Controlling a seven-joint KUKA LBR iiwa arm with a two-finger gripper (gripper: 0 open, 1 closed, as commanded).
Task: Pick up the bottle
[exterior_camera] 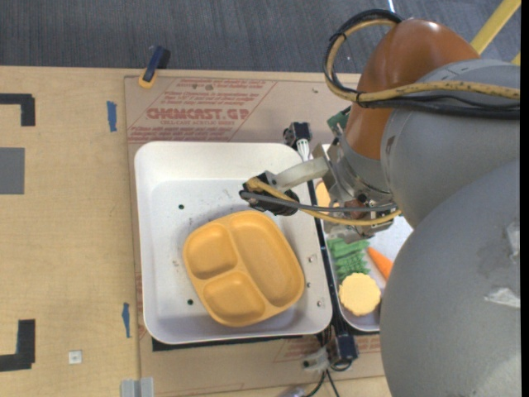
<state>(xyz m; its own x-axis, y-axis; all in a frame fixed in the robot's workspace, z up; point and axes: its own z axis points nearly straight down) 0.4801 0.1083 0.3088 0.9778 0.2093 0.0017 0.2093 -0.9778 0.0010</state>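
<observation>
i stand by the bench and look down on it. the big grey arm [446, 222] with its orange band comes in from 3 o'clock and covers most of the right bin [402, 231]. its gripper [357, 195] hangs over the 10 o'clock corner of that bin, close to the wall between the two bins. the arm is in the way, so i cannot tell if the gripper is open or closed, or if it has anything. i cannot tell where the bottle is. in the part of the right bin i can see, there is a bumpy green thing [349, 255], a small orange thing [380, 261] just beside it at 3 o'clock, and a round yellow thing [360, 294] at 6 o'clock from the green one. the left bin [165, 188] has a yellow tray [244, 267] with three parts, sitting toward 5 o'clock. cardboard [198, 110] with red letters lies at 12 o'clock from the left bin. a blue and yellow clip [153, 63] sits at the cardboard's 11 o'clock corner.
</observation>
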